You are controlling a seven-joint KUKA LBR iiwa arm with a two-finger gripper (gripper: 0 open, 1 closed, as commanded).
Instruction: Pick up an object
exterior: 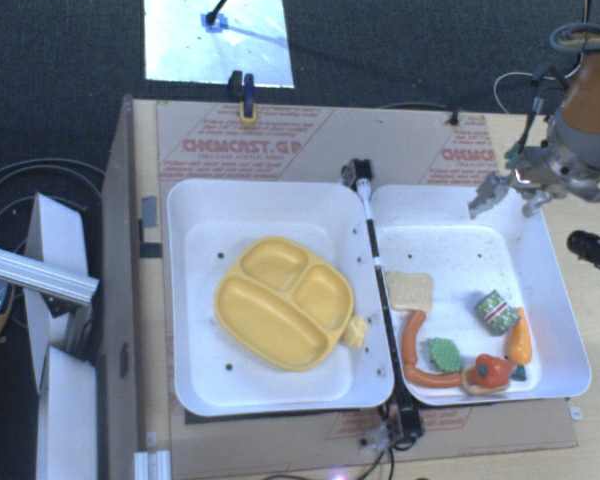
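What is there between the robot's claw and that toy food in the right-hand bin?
Nothing visible. The end effector hangs over the right bin's far corner, with bare white floor between it and the toy food: bread slice, green-and-white piece, carrot, sausage.

Yellow divided plate (283, 302) in left bin (195, 268); toy foods clustered in right bin (555, 298) near corner; gripper (510, 196) above its far edge, jaws apart, nothing between.
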